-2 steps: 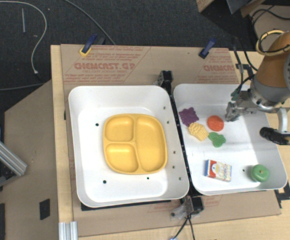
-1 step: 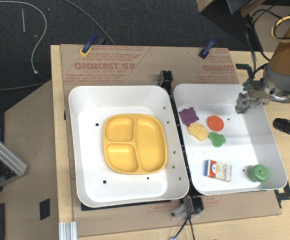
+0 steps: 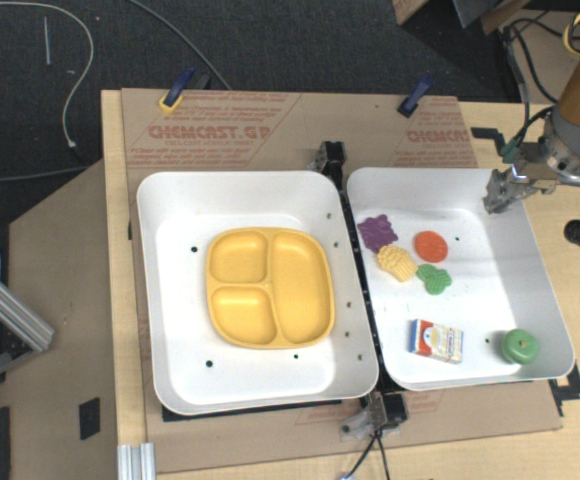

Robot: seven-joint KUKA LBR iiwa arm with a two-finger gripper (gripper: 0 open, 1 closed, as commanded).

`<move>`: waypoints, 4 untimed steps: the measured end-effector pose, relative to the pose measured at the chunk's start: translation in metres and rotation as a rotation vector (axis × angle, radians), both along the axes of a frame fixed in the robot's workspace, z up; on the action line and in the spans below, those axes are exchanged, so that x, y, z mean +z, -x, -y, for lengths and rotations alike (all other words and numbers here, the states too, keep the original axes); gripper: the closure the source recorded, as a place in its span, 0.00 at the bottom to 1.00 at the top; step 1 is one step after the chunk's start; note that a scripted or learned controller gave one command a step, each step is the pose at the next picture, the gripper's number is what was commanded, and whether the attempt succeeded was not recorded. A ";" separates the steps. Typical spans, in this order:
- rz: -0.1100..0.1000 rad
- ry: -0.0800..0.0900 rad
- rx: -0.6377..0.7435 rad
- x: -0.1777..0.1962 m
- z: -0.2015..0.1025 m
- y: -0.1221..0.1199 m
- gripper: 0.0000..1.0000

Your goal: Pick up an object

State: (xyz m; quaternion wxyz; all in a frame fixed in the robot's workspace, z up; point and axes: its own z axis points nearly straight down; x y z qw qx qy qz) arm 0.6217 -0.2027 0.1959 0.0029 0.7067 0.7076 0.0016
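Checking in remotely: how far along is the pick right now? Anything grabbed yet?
Nothing looks picked. The purple grape cluster toy, round orange toy, yellow corn toy, green broccoli toy, small white and blue carton and round green toy all lie in the right white bin. The gripper sits at that bin's far right corner, away from them. Reaching, grasping and lifting remain.

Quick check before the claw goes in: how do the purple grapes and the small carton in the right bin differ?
The purple grapes are a lumpy, one-colour cluster; the carton is a flat-sided box printed white, red and blue. The grapes lie near the bin's far left side, the carton nearer its front edge. Both are small, lying apart from other items in the right bin.
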 end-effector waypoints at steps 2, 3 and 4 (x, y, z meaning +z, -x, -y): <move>-0.007 -0.005 0.004 0.057 -0.048 0.000 1.00; -0.009 -0.005 0.005 0.045 -0.105 -0.015 1.00; -0.010 -0.005 0.005 0.032 -0.156 -0.023 1.00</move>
